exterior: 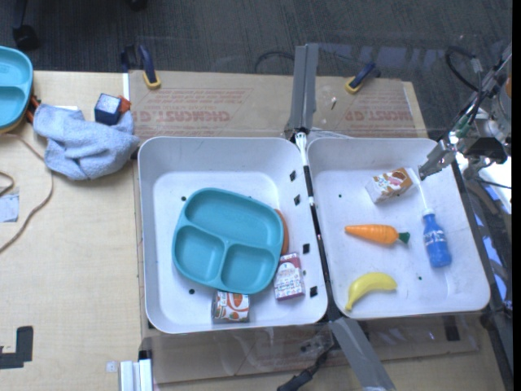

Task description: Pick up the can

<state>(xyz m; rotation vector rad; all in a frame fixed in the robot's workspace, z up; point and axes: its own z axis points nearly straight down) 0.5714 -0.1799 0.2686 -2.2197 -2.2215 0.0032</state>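
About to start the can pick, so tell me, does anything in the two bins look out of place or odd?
Yes. In the left bin, the teal tray sits askew, with something orange poking out from under its right edge. The can lies on its side, tucked against the tray's lower edge.

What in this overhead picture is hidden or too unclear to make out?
- Can: its label is too small to read.
- Orange thing: mostly hidden under the teal tray.
- Gripper: thin and blurred by glare at the right bin's edge.
- Teal dish: cut off by the left edge.
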